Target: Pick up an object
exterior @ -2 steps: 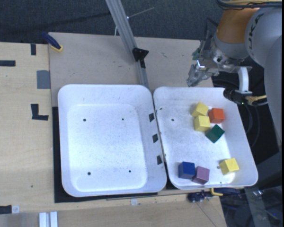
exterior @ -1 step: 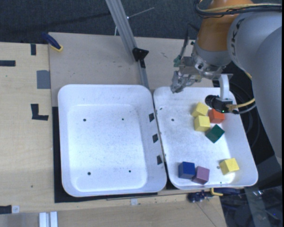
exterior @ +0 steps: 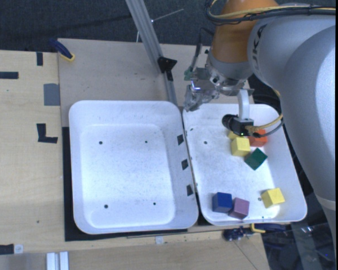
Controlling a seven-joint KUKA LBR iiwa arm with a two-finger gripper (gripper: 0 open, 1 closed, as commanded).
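**Gripper over the far end of the right bin, six blocks below it**

Start at the gripper (exterior: pixel 200 97), in the upper middle of the frame, just above the far left corner of the right bin (exterior: pixel 205 201). You cannot tell from this slant whether it is released or clenched; no block shows at its tip. Above it sits the orange band (exterior: pixel 242 7), and the grey arm (exterior: pixel 304 72) fills the upper right of the frame.

Move outward into the right bin. To the lower right of the gripper, near the bin's far right side, you see a yellow block (exterior: pixel 240 146) with an orange block (exterior: pixel 258 139) just beside it, partly behind a black fitting and cable. A dark green block (exterior: pixel 256 158) lies just below them, tilted. Toward the bin's near edge, a blue block (exterior: pixel 222 202) touches a purple block (exterior: pixel 240 207); a second yellow block (exterior: pixel 273 197) rests apart to their right.

The left bin (exterior: pixel 79 151) occupies the centre left. A grey metal pole (exterior: pixel 149 38) slants from the top of the frame to the gap between the bins.
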